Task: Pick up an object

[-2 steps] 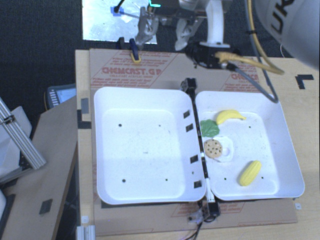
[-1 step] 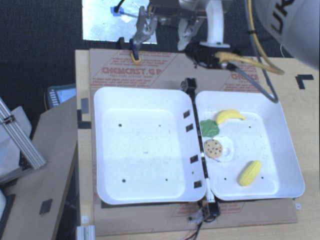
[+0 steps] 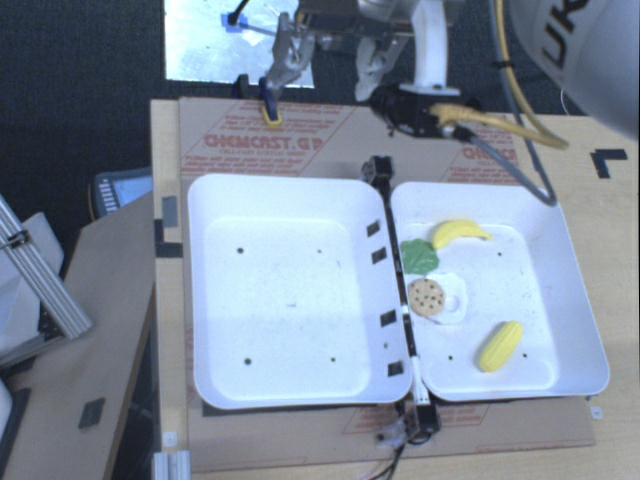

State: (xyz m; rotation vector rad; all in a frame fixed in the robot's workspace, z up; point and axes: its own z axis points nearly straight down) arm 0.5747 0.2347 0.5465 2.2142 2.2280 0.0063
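The arm's upper body is cut off by the top edge of the frame, and its large grey link at the upper right corner runs out of the picture. The gripper [image 3: 330, 63] hangs at top centre, above the cardboard sheet [image 3: 290, 143] behind the bins, well apart from every object. Its two fingers [image 3: 285, 60] stand apart with nothing between them; the tips are blurred against the shiny patch behind them.

Two white bins lie side by side on the bench [image 3: 110, 268]. The left bin [image 3: 200, 268] shows only small dark dots on its floor. The right bin [image 3: 570, 298] holds four things. A yellow banana [image 3: 459, 233] lies near the upper middle of it. A green leaf-shaped piece [image 3: 419, 257] sits just below and left of the banana, close to the divider between the bins. A round brown cookie [image 3: 426, 297] lies below the green piece, on a pale white thing [image 3: 455, 298] hard to make out against the bin floor. A yellow corn cob [image 3: 500, 346] lies tilted in the lower right part of that bin, apart from the others.

A yellow cable [image 3: 510, 123] runs from the wrist toward the right.
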